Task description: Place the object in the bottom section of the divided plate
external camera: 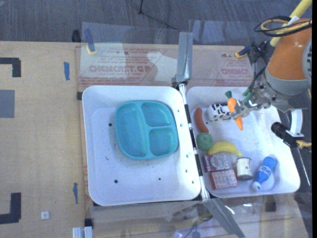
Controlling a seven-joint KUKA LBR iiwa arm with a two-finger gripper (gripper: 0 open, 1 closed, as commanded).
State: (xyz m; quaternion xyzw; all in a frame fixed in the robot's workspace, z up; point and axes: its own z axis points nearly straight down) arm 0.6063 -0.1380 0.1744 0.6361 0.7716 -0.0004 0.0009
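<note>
A teal divided plate (pixel 146 129) lies in the left white bin (pixel 99 177), with one long section on its left and two smaller ones on its right. My gripper (pixel 244 106) hangs over the upper part of the right bin (pixel 282 182), right against an orange carrot (pixel 234 109) with a green top. The carrot lies slanted beside a black-and-white cow toy (pixel 218 111). The grey wrist partly covers the carrot's middle.
The right bin also holds a red sausage (pixel 200 120), a green apple (pixel 204 141), a banana (pixel 224 147), red packets (pixel 221 171), a small can (pixel 243 167) and a blue bottle (pixel 263 171). A metal divider (pixel 184 58) stands behind the bins.
</note>
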